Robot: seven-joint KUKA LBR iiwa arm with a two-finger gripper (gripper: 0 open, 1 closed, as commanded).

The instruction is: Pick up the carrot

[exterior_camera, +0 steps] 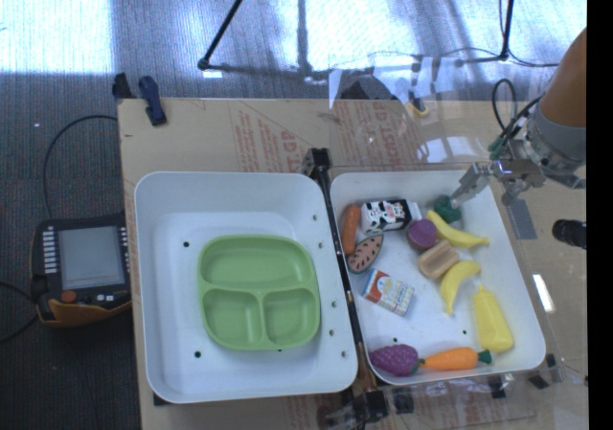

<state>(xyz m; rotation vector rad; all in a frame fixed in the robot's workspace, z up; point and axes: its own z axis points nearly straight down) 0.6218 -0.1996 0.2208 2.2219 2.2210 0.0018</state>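
Note:
The carrot (450,359), orange with a green stub at its right end, lies along the front wall of the right bin (522,270). A purple bunch of grapes (395,358) touches its left end. My gripper (492,185) hangs over the bin's back right corner, far from the carrot. Its two fingers are spread open with nothing between them. The left fingertip (466,188) is just above a small green toy (445,210).
The right bin also holds a yellow bottle (490,320), two bananas (458,230), a bread piece (438,259), a cow-patterned carton (388,215), a small box (389,291), a sausage (351,223) and a watermelon slice (365,252). A green divided plate (259,291) sits in the left bin (168,227).

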